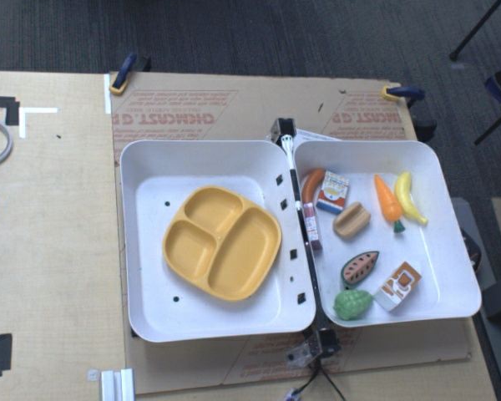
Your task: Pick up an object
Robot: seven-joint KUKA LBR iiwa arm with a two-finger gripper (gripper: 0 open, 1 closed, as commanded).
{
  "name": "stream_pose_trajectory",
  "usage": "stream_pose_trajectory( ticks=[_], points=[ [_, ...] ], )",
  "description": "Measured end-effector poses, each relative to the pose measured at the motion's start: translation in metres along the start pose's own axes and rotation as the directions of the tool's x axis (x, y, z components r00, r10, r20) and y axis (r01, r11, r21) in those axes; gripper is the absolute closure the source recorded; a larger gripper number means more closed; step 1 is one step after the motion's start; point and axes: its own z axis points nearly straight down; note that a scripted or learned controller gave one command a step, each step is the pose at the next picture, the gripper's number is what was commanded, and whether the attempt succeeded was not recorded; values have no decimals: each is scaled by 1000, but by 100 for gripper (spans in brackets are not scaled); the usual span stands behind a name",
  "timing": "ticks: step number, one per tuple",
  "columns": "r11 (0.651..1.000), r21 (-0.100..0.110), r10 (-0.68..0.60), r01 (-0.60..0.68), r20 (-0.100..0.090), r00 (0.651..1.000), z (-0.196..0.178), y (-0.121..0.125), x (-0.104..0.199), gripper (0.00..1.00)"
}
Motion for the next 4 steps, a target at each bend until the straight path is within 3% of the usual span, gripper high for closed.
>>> stream_pose_trajectory(
  ticks=[4],
  points=[
    [1000, -4, -7, 7, 10, 1000, -35, 6, -1, 100]
  ],
)
